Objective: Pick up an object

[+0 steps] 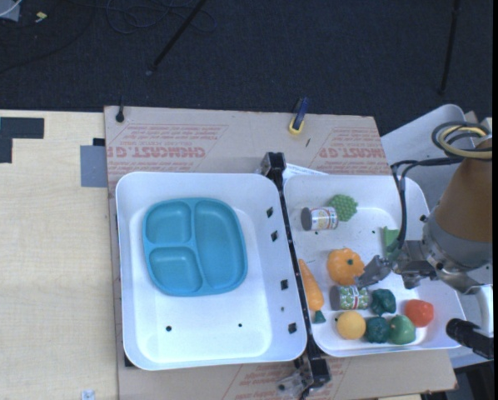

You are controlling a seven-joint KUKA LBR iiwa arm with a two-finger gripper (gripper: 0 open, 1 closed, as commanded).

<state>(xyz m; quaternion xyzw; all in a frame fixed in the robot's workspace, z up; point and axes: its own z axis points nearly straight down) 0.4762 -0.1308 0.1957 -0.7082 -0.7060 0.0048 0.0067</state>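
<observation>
The right bin [374, 192] holds several toy foods. An orange pumpkin [346, 266] lies mid-bin, with a small labelled can [351, 297] on its side just below it. A carrot [310, 284] rests against the left wall. A yellow lemon [351, 326], dark green pieces [383, 301], a green fruit [401, 330] and a red tomato [418, 312] crowd the front. My gripper [393, 275] hangs low just right of the pumpkin and above the dark green pieces. It is open, with nothing between its fingers.
Another can [320, 218] and a green bumpy vegetable [342, 207] lie at the back of the right bin. The left bin [141, 323] holds a blue divided plate [194, 246]. A black divider [284, 248] separates the bins. The arm [474, 207] stands over the right bin's right edge.
</observation>
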